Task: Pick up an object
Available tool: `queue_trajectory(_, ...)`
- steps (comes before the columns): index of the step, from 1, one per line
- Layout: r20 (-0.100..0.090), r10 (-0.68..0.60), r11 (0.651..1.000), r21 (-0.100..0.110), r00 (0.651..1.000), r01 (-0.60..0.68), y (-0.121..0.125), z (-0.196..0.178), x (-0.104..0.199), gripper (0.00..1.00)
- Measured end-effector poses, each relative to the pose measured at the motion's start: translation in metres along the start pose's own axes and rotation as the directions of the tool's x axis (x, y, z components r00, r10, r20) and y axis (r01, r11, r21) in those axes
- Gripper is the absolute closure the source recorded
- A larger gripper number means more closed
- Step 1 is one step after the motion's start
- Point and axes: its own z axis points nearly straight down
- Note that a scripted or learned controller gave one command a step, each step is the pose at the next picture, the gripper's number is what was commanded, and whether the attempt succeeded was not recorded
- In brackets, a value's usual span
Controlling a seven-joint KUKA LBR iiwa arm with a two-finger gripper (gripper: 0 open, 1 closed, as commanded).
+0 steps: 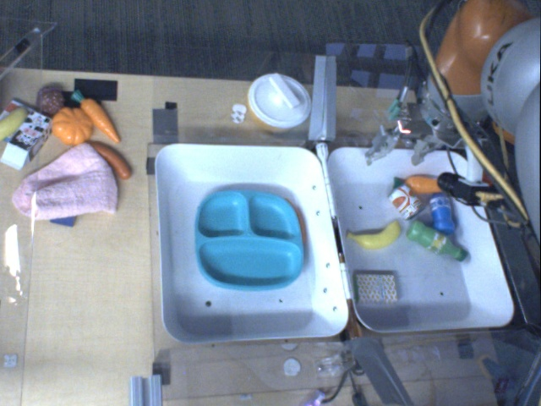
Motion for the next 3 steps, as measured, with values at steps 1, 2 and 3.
queue_trajectory(1,0.000,0.051,0.999,-0.003,0.999,-0.051,-0.044,0.106,-0.040,0.00)
queue_trajectory(2,-0.002,0.049,0.999,-0.001,0.999,-0.049,-0.044,0.098,-0.039,1.00)
queue_trajectory(3,0.000,0.019,1.000,-0.002,1.000,-0.019,-0.041,0.015,0.017,1.00)
